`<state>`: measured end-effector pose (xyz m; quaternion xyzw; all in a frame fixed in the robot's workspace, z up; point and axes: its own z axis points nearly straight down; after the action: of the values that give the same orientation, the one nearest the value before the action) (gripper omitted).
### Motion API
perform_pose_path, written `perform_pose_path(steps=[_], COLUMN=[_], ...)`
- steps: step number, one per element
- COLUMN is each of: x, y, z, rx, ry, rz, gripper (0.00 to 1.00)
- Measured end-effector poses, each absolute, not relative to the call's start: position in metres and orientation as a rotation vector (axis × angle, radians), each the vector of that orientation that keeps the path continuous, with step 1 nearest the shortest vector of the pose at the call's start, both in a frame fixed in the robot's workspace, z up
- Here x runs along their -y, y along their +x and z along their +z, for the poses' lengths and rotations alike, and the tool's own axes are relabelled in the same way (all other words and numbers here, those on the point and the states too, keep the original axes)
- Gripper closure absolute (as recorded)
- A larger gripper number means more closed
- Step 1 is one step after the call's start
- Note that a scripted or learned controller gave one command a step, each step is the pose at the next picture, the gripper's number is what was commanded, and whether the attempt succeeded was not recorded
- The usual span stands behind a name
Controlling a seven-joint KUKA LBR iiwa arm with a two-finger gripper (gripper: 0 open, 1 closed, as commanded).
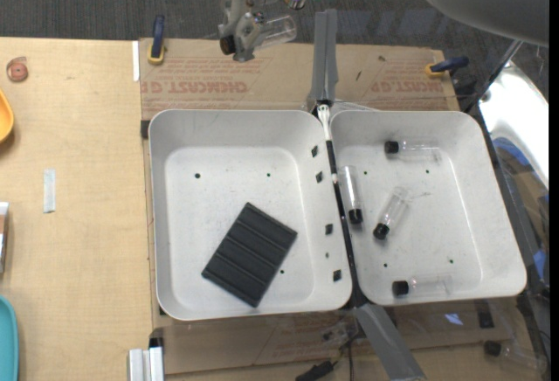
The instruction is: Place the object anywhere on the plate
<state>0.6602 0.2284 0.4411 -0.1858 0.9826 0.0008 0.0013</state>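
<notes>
Status: transfer under way, placement not done. The hand (243,25) hangs high above the far rim of the left bin (166,196), over the cardboard sheet (288,78) on the table (70,196). A clear vial with a black cap (262,31) sits between its fingers, lying roughly level, cap end toward the hand: grasping the vial, as far as the view resolves.

The plate (251,253), a dark ribbed rectangle, lies flat on the left bin's floor, toward its near side, turned at a slant. Nothing rests on it.

Judged remaining: carry the vial toward the near side of the bin over the plate, descend, let go.

Count:
- bins: 2, side by side
- plates: 1
- vials: 5 total. One is in the hand, four lie loose in the right bin (489,196)
- clamps on the cardboard's far edge: 2
</notes>
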Motion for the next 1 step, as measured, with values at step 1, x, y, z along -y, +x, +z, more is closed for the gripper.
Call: perform_pose_path(steps=[1], x=[-0.2267], y=[0.662], z=[0.4505], rx=[-3.083], ry=[-0.573], rz=[0.006], gripper=[1.0])
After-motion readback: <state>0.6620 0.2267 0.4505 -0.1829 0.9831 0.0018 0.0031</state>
